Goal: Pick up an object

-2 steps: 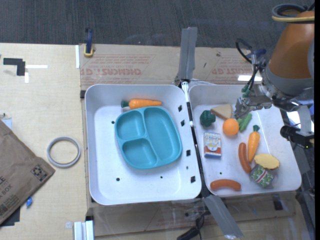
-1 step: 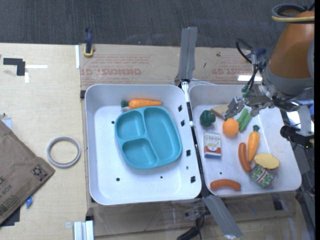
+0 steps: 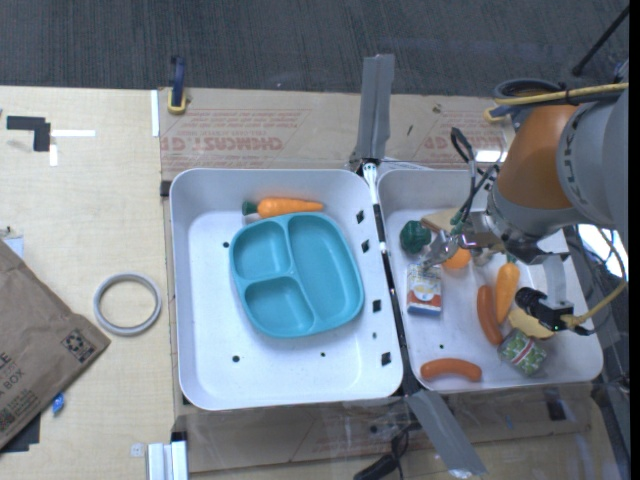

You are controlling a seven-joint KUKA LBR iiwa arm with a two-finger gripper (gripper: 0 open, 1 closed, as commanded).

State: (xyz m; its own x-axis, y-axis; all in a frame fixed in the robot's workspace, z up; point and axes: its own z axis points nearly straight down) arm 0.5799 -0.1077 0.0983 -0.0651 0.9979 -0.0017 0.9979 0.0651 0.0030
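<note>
The grey arm with the orange band (image 3: 545, 163) reaches in from the right, and its 2-finger gripper (image 3: 447, 248) sits low in the far part of the right white bin (image 3: 575, 368); whether it is released or clenched on anything cannot be told. Just left of it lies a dark green round item (image 3: 415, 235), and a small white carton with a red base (image 3: 425, 293) rests just near of it. A long orange-red sausage shape (image 3: 451, 370) lies at the near edge. The left white bin (image 3: 200, 348) holds a turquoise 3-compartment plastic plate (image 3: 297, 273) with an orange carrot (image 3: 288, 207) at its far side.
</note>
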